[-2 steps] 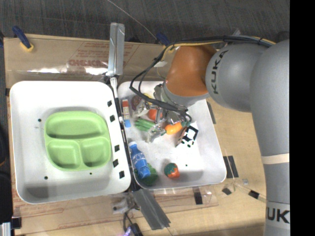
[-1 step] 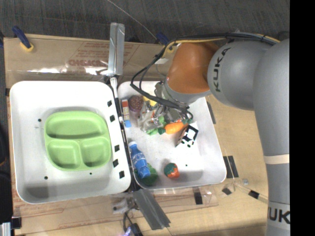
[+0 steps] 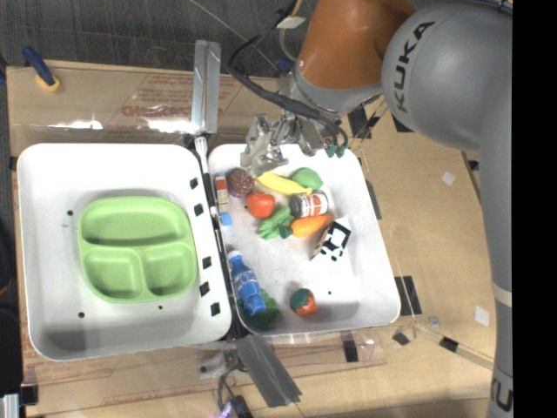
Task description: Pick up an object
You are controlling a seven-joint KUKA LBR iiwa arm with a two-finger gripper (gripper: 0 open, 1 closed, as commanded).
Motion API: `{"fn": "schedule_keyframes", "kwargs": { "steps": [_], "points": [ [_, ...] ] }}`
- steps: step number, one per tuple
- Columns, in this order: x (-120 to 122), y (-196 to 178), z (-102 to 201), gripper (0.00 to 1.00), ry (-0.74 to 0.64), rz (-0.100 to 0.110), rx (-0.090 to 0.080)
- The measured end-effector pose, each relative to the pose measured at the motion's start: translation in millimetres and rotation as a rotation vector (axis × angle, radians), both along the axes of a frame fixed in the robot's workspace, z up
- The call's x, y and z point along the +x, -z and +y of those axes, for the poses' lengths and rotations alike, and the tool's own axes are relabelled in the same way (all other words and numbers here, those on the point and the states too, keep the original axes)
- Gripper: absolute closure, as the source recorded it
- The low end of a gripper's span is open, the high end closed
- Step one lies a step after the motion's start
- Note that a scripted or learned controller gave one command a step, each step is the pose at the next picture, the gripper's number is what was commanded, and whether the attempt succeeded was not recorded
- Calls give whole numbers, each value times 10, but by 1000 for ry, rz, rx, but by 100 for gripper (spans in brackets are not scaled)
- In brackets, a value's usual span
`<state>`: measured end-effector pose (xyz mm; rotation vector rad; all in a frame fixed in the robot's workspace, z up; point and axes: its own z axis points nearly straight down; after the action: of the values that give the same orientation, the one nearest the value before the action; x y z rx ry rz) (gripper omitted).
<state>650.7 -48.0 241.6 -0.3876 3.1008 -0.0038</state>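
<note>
Camera view: claw [image 3: 264, 149] above right bin's [image 3: 370, 259] far-left corner — finger spread unclear, nothing visibly held. Nearest: banana [image 3: 280, 182] in toy-food cluster just below — light, hard, slick plastic; best pinched across mid-body.

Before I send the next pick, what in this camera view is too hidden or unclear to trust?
- Claw: small and cluttered by cables; whether it grips anything is unreadable.
- Blue bottle: lies against the right bin's left wall; its far end blurs into something green.
- Black-and-white box: its markings are too small to read.
</note>
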Motion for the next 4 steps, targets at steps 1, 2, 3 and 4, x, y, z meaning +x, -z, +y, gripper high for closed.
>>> {"fn": "schedule_keyframes", "kwargs": {
  "steps": [1, 2, 3, 4],
  "points": [
    [70, -450, 527, 100, 118, 11, 2],
    [76, -550, 530, 100, 115, 10, 1],
    [85, -663, 536, 100, 112, 6, 1],
    [95, -775, 539, 100, 109, 2, 0]
  ]
}}
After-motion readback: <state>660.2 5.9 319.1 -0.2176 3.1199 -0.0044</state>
